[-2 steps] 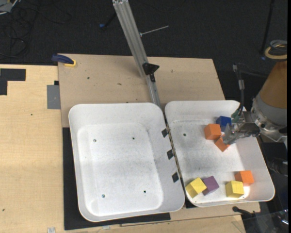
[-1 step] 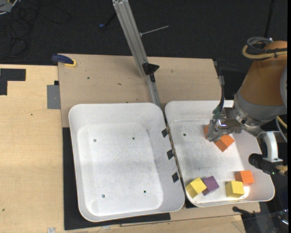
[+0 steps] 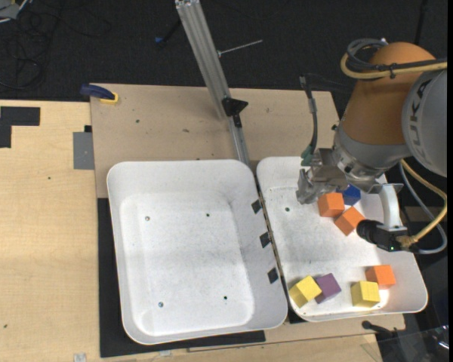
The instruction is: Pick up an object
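Stage: I judge the pick not yet made | gripper low in right bin, just left of orange cube | I cannot tell its state | nothing lifted.

Two white bins hold seven blocks: three orange, two yellow, one purple, one blue.

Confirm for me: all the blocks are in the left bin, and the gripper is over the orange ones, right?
Not quite. The camera view shows the blocks in the right bin, not the left. The gripper is indeed beside the orange blocks.
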Tool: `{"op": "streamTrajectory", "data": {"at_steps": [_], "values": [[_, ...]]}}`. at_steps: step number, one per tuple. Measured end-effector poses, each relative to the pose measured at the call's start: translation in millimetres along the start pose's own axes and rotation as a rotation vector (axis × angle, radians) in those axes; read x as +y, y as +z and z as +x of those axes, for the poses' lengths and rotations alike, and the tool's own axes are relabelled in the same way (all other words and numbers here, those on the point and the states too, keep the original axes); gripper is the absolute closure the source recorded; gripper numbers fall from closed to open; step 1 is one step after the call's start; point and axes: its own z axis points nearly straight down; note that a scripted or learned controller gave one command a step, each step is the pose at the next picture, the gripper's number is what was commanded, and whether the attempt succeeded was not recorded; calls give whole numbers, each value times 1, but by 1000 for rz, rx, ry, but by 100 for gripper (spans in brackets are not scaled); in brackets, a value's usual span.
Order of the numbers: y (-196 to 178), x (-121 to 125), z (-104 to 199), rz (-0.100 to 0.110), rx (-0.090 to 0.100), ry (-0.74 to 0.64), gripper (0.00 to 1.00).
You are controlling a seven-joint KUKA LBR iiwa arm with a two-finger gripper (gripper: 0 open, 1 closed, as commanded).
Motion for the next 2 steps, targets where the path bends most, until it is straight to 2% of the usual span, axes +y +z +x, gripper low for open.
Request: {"op": "streamTrajectory", "data": {"at_steps": [1, 2], "values": [[17, 25, 41, 2, -1, 2, 100], [11, 47, 81, 0, -2, 2, 100]]}}
